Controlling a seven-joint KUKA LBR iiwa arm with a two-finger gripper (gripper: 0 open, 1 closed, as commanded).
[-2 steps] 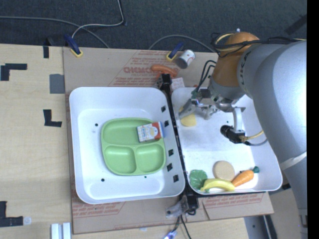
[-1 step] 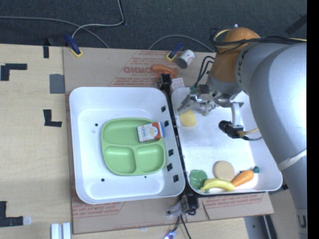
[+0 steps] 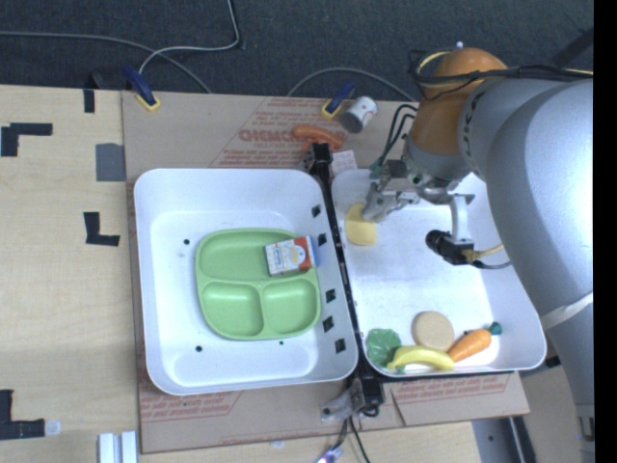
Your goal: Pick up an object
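grey arm (image 3: 540,181) bent down into right bin (image 3: 525,355), tool (image 3: 371,210) apparently pinching pale yellow piece (image 3: 361,231)

Red print runs across the cardboard sheet (image 3: 253,135) under the bins, above the left bin and again along the sheet's lower edge, but the letters are too blurred to read. The small carton (image 3: 289,256) on the green tray (image 3: 241,302) bears a coloured label, too small to make out any word.
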